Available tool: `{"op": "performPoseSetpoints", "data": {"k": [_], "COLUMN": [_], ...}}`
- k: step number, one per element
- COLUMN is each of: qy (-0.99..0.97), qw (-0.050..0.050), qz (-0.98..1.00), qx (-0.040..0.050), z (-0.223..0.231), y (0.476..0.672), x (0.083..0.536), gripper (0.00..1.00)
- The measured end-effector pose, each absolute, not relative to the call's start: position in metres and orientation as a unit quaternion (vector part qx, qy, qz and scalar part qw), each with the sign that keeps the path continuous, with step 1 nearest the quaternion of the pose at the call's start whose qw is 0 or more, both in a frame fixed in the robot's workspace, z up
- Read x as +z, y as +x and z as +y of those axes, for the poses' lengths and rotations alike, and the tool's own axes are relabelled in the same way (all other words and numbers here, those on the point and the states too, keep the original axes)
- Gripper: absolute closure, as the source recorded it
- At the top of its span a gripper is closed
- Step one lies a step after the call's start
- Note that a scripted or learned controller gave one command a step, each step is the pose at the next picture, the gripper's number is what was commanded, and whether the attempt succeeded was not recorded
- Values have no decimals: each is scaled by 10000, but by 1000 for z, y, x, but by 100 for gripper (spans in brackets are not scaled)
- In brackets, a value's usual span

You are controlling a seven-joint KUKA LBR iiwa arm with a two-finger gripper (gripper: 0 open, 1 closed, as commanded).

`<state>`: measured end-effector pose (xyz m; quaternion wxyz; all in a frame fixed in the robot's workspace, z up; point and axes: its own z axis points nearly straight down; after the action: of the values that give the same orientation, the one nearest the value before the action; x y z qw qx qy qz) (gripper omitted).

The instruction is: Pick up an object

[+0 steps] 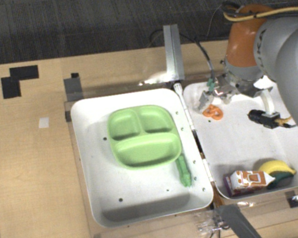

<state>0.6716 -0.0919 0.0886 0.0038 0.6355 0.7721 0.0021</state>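
Carton [249,181]: lies on its side against the near wall of the right bin [238,146], touching the banana [276,167]. A dark item [285,178] sits under the banana's end, too shadowed to identify.

Left bin [98,169]: holds a green plate [142,135] with three compartments. A green stick [184,171] lies just beside the plate's near right corner, along the bin wall.

Gripper [213,93]: hangs low over the far left corner of the right bin. You cannot tell from this angle whether it is released or clenched. Nothing is seen held in it.

Orange pretzel [212,112]: appears to be the intended object, being the closest one. It lies flat on the floor of the right bin, just beside the gripper on its near side and close to the bin's left wall. Contact between the two cannot be confirmed.

Risk, offset: the pretzel sits off the gripper's centre, toward the near side. A straight descent could catch only its far edge and flick it away.

Risk, low profile: the pretzel is thin and flat, so a closing grip may skate over it and come up with nothing.

Risk, corner: two bin walls stand near. If you correct sideways, the gripper could strike the rim.
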Motion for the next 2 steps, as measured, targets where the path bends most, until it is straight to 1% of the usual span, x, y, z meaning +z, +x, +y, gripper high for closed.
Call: {"op": "performPoseSetpoints", "data": {"k": [1,2], "qy": [6681,6614], "qw": [48,30], "qz": [7441,7500], "qx": [37,21], "z": [-89,-103], "y": [644,671], "x": [90,98], "gripper": [0,0]}}
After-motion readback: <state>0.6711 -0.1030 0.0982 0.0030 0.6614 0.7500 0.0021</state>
